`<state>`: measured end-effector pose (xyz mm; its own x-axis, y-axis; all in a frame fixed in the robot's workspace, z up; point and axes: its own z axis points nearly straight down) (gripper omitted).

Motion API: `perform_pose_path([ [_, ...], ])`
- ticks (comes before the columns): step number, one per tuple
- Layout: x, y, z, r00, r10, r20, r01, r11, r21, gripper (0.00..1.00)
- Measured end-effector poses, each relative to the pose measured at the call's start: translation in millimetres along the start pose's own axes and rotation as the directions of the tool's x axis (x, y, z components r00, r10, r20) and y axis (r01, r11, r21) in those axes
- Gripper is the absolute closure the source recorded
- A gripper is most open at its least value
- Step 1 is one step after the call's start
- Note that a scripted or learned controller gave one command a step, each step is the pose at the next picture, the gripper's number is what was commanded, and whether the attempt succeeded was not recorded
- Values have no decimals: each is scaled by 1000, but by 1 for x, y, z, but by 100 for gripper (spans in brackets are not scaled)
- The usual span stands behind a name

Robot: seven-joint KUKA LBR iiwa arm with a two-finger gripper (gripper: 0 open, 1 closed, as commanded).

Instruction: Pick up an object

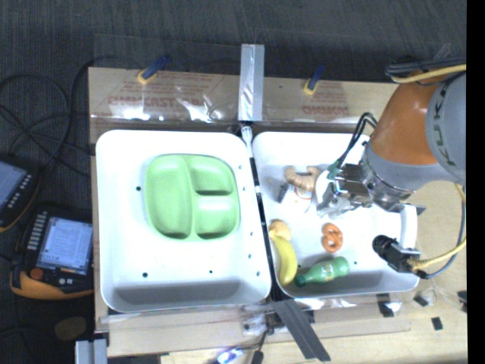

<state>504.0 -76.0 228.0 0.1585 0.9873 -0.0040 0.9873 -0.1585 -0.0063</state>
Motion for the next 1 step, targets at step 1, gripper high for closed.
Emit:
perform_pose_path([
  [1, -1, 0, 0, 1000, 1, 1, -1, 1000, 0, 0],
])
